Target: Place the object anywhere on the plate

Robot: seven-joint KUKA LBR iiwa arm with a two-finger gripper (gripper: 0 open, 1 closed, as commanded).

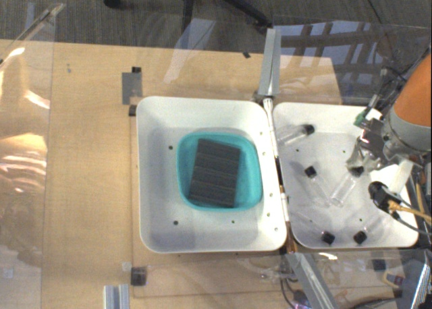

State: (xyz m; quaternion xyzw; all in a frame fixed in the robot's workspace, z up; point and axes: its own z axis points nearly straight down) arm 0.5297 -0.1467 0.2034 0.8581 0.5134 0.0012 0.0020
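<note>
We see the dark ridged block (216, 173) lying on the teal plate (251, 183) in the left bin (152, 166), well left of our hand (358, 162); whether the hand grips anything, we cannot tell.

No legible text or labels

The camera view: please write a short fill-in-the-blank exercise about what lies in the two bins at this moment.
1. The dark grey block lies on the ____ plate.
2. The plate sits in the ____ bin of the view.
3. The arm stands over the ____ bin of the view.

Missing words: teal; left; right
</note>
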